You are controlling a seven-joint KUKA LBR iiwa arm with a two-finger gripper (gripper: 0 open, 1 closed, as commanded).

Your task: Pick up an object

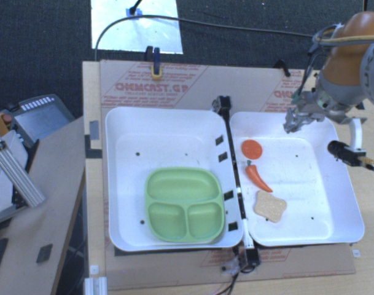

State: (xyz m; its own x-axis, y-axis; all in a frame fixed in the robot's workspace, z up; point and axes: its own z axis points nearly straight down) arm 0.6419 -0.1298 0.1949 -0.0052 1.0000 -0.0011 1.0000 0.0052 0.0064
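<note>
Grey two-finger claw (293,125) is hanging at the far right corner of the right shallow white plastic bin (334,226), over the bin's back rim. Fingers are too small and blurred to read, so can't tell whether they're apart or together. Nothing is showing between them.

Grey arm with the orange band (352,48) is reaching in above the right bin from the right side.

Candidate objects, all lying inside the right bin, against its left half:
- flat round orange-red disc (252,149), lying nearest the bin's back-left area, well apart from the claw, to the claw's left and nearer the camera
- orange carrot-shaped plastic piece with a small green tip (257,176), lying slanted just in front of the disc, farther from the claw
- tan bread-slice-shaped toy (270,206), lying just in front of the carrot's tip, farthest from the claw

None of them is touching the claw.

Left of the right bin, the second white bin (122,165) is sitting side by side with it, holding a light green three-compartment plastic tray (184,204) in its front half.
</note>
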